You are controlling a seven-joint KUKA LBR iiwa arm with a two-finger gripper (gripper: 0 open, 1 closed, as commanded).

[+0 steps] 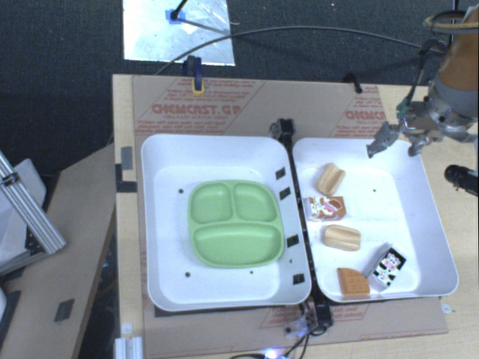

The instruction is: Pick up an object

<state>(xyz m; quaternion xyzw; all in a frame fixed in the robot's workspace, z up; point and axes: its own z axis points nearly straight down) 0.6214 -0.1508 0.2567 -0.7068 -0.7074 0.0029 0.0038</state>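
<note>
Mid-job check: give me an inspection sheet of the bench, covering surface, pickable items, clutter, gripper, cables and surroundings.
Surface: two shallow white bins, left and right, on a printed cardboard sheet.
Job's things: in the right bin, tan bread roll, red-and-white packet, second tan bun, brown cracker square, black-and-white patterned carton.
Clutter: green three-compartment plastic tray in the left bin.
Gripper: two-finger gripper open, holding nothing, above the right bin's far right corner.
Cables: thin dark cable arcing behind the bench.
Surroundings: shiny foil sheet on dark floor.
</note>
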